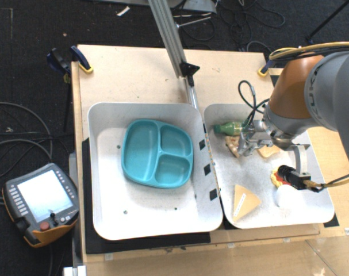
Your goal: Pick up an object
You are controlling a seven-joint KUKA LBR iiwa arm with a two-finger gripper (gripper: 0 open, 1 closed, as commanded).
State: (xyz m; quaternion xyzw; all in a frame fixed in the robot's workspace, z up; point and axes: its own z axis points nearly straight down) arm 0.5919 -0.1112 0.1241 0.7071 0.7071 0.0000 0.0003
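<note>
The end effector (247, 141) is down low in the right bin (256, 176), near that bin's back half, and from where I stand I cannot tell how far open it is: the wrist and its cabling cover the tip. A tan lump (234, 148) lies right against it on the side toward the left bin (105, 154); whether it is gripped or only touched, I can't say. Just behind that lump, still on the same side of the end effector, a green bottle (226, 129) lies on its side, close to the end effector but seemingly apart from it. On the opposite side, tucked under the wrist, a small tan piece (268, 152) peeks out. A yellow wedge (246, 200) sits well apart from the end effector, toward the front of the same bin. The arm (329, 91) comes in from the right, over the counter (134, 73), its orange band (292, 88) bulging above the wrist and the wrist bent downward into the bin. Far across from the end effector, in the left bin, a teal divided plate (158, 154) rests flat.
</note>
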